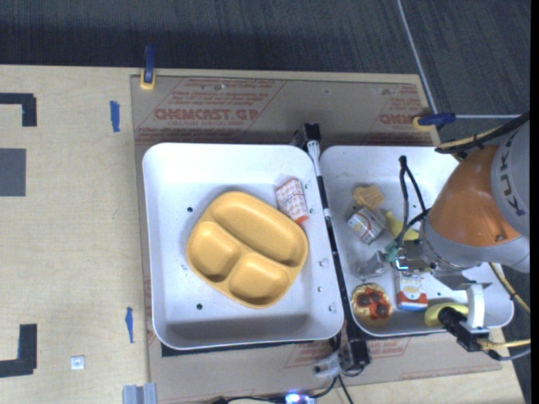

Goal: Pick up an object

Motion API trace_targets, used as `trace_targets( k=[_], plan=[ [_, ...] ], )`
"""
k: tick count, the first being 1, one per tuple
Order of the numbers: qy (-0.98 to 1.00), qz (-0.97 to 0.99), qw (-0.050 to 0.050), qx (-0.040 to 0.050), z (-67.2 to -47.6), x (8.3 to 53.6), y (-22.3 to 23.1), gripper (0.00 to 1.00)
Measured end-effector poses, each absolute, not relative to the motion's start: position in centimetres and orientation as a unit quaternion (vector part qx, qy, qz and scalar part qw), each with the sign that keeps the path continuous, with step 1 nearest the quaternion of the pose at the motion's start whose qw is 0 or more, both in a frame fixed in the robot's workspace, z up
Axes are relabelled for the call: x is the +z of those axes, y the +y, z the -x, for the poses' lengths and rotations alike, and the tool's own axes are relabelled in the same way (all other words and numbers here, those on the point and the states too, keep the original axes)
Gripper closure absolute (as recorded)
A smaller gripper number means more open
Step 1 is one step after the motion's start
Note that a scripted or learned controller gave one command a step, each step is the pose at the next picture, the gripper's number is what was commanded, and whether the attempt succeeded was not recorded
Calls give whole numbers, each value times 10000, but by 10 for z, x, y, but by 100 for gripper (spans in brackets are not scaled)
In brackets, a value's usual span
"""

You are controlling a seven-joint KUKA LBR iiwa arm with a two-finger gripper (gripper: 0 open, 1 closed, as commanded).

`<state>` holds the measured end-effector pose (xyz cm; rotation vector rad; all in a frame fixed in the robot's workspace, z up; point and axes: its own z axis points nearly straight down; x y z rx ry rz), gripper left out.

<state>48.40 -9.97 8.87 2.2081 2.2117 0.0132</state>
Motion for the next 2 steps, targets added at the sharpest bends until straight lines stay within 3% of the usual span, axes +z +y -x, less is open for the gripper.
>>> trace_targets(
  k=[2],
  plan=[
    [7066,-7075,100,34,-484,89,-95,0]
  ],
)
